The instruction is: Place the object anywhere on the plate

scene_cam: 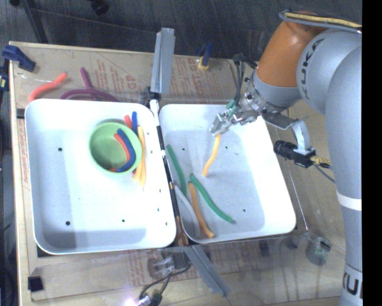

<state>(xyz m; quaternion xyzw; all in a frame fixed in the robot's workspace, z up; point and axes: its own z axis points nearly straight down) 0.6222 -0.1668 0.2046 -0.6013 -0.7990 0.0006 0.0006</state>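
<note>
Gripper [219,125] over right bin [277,190], pinching dangling orange strip [212,156]

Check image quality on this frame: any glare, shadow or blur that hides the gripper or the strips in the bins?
Camera view: soft overall, with bright glare washing out both white bins, the left bin and the right bin. The gripper is small and blurry against the glare. The orange strip under it stays readable. The green plate is clear, with mild shadow along the bin walls.
</note>
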